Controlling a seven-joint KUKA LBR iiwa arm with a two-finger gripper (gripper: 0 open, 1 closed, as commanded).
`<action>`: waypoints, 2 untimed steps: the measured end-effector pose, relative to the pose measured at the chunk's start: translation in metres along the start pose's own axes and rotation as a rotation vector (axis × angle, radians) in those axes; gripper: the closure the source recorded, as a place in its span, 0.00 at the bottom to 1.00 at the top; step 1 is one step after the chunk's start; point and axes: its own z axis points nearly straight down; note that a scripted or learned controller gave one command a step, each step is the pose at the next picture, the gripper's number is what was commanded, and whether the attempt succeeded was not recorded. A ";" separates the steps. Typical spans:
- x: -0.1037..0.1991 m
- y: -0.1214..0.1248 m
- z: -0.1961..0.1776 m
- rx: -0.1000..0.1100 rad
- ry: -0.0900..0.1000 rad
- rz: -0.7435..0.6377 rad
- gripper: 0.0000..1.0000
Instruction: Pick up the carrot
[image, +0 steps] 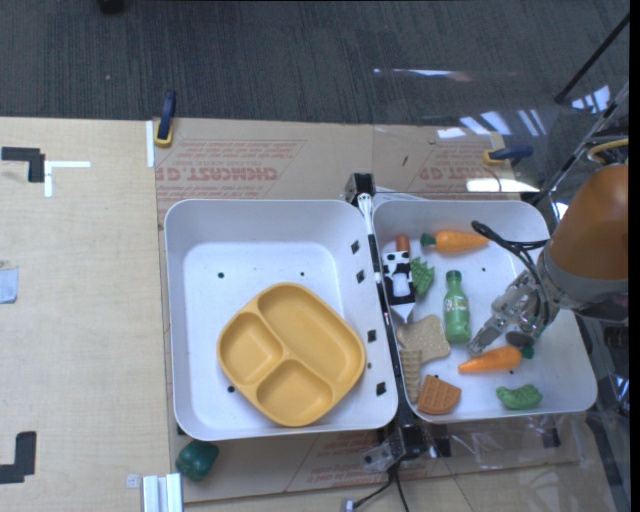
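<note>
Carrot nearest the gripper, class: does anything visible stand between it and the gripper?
Nothing visible does. The gripper hangs in the right bin directly above the carrot at that bin's front. The green bottle lies to the left, off the path. A second carrot lies at the bin's back.

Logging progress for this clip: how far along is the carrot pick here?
Done: the gripper has reached the right bin and sits right above one carrot. In hand: nothing visibly; that carrot lies on the bin floor, and a second carrot rests near the far wall. Left: grasping and lifting a carrot.
</note>
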 end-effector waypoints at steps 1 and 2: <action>0.058 -0.014 0.000 0.001 0.006 -0.181 0.00; 0.055 -0.013 -0.008 -0.003 0.001 -0.172 1.00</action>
